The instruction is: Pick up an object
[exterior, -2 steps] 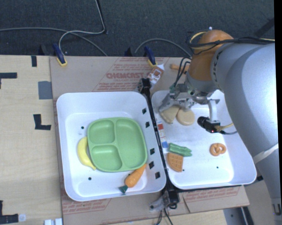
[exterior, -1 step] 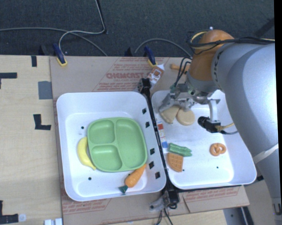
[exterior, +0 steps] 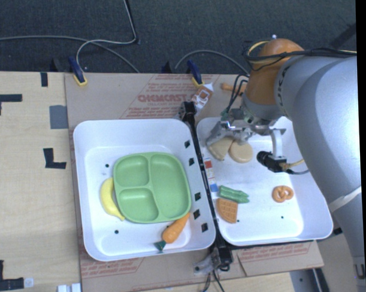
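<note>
Fingers are hard to read here: the gripper [exterior: 233,134] is hanging low over the far end of the right bin [exterior: 305,225], and its metal parts are blurring into the two tan, bread-like rounds [exterior: 230,150] directly beneath it, so whether the tips are apart or together cannot be told. Nothing is visibly sitting between them. The rounds are lying side by side, touching each other, close to the divider between the bins.

Above the gripper, the orange band [exterior: 270,64] and the broad grey arm [exterior: 326,119] are filling the right side of the view, with black cables looping around the wrist.

Nearer in the same bin, a green pod-like piece [exterior: 234,194] is lying just above an orange waffle-textured wedge [exterior: 227,210], and a small pretzel [exterior: 282,194] is resting well apart to the right.

In the left bin [exterior: 90,235], a green divided plate [exterior: 152,186] is sitting in the middle, a banana [exterior: 109,200] is tucking against its left edge, and a carrot [exterior: 174,230] is lying at its near right corner.
</note>
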{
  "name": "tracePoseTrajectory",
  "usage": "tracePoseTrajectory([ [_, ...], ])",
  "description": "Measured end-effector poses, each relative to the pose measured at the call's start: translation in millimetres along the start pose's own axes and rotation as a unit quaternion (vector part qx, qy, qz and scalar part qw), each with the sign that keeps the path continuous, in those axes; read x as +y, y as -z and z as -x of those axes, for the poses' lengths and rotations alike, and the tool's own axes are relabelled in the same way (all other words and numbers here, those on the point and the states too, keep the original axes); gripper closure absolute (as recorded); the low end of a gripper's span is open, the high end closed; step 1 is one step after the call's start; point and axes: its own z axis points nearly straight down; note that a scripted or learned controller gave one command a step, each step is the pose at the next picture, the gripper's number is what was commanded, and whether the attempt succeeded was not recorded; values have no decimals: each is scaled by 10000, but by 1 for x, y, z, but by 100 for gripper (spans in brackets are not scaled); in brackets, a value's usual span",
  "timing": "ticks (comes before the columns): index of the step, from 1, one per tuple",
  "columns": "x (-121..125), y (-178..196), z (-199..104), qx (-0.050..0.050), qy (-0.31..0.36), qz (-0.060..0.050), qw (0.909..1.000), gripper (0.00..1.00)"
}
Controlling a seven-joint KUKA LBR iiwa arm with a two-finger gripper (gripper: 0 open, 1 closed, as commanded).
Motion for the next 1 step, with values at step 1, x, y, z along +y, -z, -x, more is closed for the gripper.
tracePoseTrajectory([
  [1, 0, 12, 1, -4, 7, -17, 10000, 100],
])
